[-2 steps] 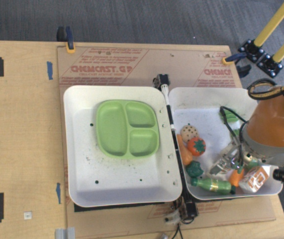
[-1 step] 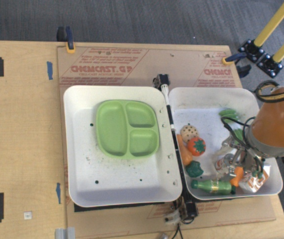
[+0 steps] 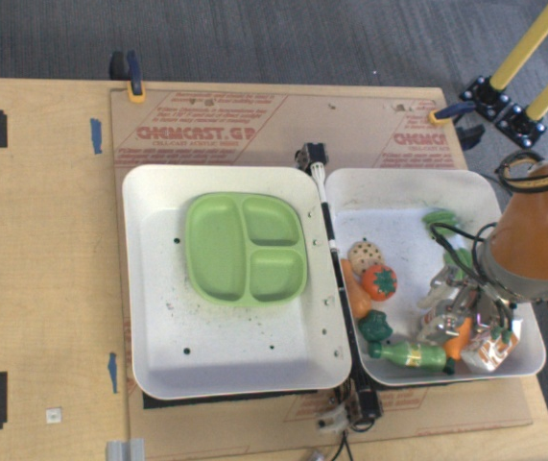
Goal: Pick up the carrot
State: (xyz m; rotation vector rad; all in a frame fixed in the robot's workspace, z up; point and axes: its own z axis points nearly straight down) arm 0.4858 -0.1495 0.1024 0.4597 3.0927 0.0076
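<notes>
Entry: right bin (image 3: 403,188), low near corner.

Risks: Your gripper (image 3: 454,307) sits down among a tight heap of toys, so watch for a wrong catch. The carrot (image 3: 459,338) lies just beside a green bottle (image 3: 416,356) and a clear-wrapped orange-and-white item (image 3: 492,350), both near enough that a closing grip could take one of them instead, or pinch the wrapper along with the target. The carrot's exposed part is short and slanted; a grip on its tip alone would likely slip as the arm lifts. Dark cables trailing from the wrist hang over the same corner and hide part of the heap from you.

Gripper state: metal fingers point down into the clutter; you cannot tell how wide they stand, nor whether anything sits between them.

Item, carrot: small orange piece, seen just below the fingers, touching or nearly touching the bottle's end. Much of it is hidden by the gripper.

Note: another orange piece (image 3: 355,296) lies against the bin's left wall, beside a tomato (image 3: 379,280), a speckled ball (image 3: 365,254) and a broccoli piece (image 3: 375,327). It may be the carrot instead; you cannot tell for certain.

Left bin (image 3: 149,257): holds a green divided plate (image 3: 247,248).
</notes>
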